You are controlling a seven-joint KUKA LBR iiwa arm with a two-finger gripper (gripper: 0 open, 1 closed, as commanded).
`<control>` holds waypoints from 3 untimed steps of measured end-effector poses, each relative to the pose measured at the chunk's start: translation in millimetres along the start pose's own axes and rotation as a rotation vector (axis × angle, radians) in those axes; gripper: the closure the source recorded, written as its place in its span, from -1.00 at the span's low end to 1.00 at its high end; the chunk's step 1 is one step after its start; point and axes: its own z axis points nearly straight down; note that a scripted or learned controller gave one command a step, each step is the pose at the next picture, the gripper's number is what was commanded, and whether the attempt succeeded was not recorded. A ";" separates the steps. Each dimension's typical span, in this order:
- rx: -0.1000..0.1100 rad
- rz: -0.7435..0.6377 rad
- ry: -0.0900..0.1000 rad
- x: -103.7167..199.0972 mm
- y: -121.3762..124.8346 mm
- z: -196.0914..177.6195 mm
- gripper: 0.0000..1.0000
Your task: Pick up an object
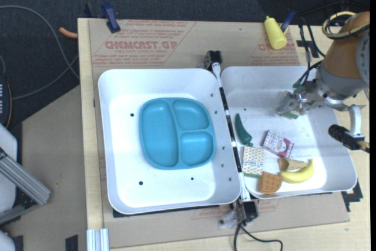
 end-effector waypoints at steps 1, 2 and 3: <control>0.000 0.000 0.002 39.3 63.5 9.5 1.00; 0.003 0.002 0.002 21.3 -1.2 -44.9 1.00; 0.004 0.002 0.002 21.8 -1.4 -44.3 -1.00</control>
